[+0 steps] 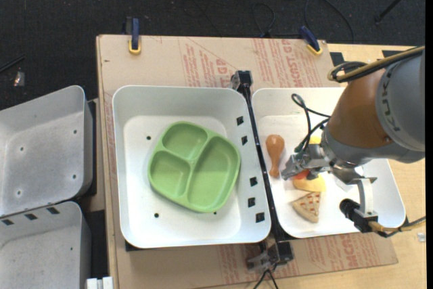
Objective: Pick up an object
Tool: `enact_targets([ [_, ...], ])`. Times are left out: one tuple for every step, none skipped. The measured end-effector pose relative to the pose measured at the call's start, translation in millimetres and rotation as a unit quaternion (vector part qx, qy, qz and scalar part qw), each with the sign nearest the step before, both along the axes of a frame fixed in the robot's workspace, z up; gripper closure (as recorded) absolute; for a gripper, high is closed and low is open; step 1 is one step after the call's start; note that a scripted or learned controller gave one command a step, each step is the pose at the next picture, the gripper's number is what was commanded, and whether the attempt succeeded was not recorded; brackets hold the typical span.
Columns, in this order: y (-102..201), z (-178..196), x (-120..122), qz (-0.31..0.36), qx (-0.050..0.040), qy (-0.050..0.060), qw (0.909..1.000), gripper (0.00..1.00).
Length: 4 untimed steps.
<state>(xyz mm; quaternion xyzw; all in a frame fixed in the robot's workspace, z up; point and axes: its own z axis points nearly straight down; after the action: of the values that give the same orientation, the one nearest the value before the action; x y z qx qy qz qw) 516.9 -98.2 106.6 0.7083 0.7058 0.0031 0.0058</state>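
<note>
In the right bin (281, 108) lie a brown toy drumstick (275, 152), a pizza slice (308, 206), and a yellow and red piece (309, 182) partly hidden under the arm. My gripper (300, 168) hangs low over that yellow and red piece, just right of the drumstick and above the pizza slice. The grey wrist and orange band cover much of the bin's right half.
The left bin (135, 112) holds a green three-compartment plate (195, 166). A black divider rail (256, 145) runs between the bins. Blue and yellow clamps (134, 35) grip the board's far edge. White trays (40, 145) sit off the bench at the left.
</note>
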Motion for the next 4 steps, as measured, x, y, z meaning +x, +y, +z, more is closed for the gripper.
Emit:
enact_targets([
  [7, 44, 0, 0.003, 0.0017, 0.005, 1.0, 1.0],
  [15, 90, 0, 0.004, 0.0016, 0.004, 1.0, 1.0],
  [15, 116, 2, 0.003, 0.0016, 0.004, 1.0, 1.0],
  [74, 126, 0, 0.006, 0.0027, 0.006, 1.0, 1.0],
])
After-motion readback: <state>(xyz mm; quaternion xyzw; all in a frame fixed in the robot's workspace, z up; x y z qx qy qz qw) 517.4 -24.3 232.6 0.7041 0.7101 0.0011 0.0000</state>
